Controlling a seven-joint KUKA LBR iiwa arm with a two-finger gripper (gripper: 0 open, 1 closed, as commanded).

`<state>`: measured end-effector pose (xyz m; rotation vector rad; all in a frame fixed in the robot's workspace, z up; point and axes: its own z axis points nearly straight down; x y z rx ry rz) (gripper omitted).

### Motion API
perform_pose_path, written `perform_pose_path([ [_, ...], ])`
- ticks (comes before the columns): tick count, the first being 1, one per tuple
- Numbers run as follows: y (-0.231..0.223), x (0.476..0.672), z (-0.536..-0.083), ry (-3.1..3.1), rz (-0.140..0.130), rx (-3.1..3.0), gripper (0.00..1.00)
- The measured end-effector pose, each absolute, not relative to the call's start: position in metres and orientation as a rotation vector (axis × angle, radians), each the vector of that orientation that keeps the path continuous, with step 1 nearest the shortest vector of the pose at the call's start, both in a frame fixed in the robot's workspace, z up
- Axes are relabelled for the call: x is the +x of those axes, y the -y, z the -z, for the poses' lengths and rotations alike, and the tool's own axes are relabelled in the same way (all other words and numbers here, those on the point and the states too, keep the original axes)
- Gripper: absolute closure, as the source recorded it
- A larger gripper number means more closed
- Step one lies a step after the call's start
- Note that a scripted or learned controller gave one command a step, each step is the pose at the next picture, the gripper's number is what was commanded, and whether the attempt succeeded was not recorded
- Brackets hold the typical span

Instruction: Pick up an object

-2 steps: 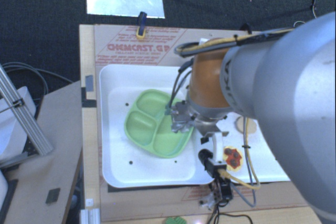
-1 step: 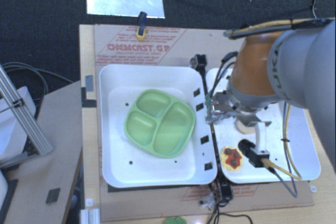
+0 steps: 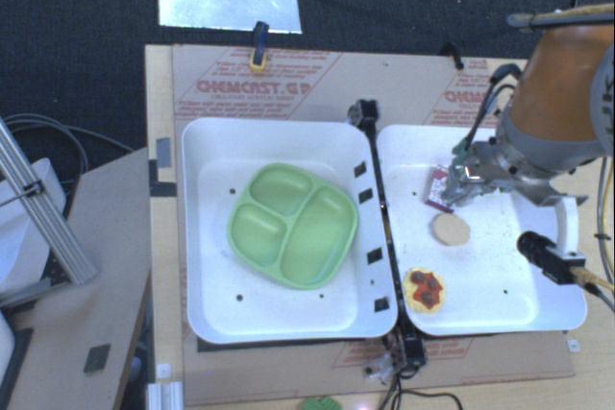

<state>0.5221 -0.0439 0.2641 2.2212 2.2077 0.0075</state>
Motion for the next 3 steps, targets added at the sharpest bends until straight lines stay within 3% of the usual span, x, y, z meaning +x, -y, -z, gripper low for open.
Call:
perform_pose_path([
  [1,-0.037,0.513,-0.318,-2.232,-0.012,2.205,1.00],
  [2,-0.093,0.491,-0.185,-2.238,0.013,2.219,1.00],
  [3,-0.117,0.492,-0.087,-2.220,-0.031,2.209,1.00],
])
